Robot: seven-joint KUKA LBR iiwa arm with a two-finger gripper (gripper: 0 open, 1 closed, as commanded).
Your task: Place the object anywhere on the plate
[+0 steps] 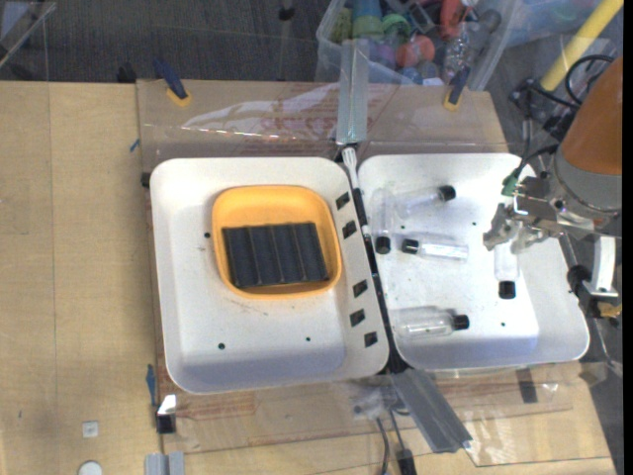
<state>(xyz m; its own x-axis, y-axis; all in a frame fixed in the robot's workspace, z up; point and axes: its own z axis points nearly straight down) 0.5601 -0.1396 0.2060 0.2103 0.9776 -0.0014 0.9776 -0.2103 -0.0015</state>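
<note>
Vial [505,270] (clear, black-capped) hangs upright between the tool's [509,248] fingers.

An orange plate [276,238] carrying a dark ridged block [275,255] is seen in the left bin [188,334]. Right of the plate, clear black-capped vials [432,250] are scattered in the right bin [554,339], where the end effector [514,228] hangs.

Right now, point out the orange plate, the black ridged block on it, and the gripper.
orange plate [226,209]: camera view, bare upper-left rim.
black ridged block [276,255]: camera view, top middle.
gripper [506,246]: camera view, between fingertips.
</note>
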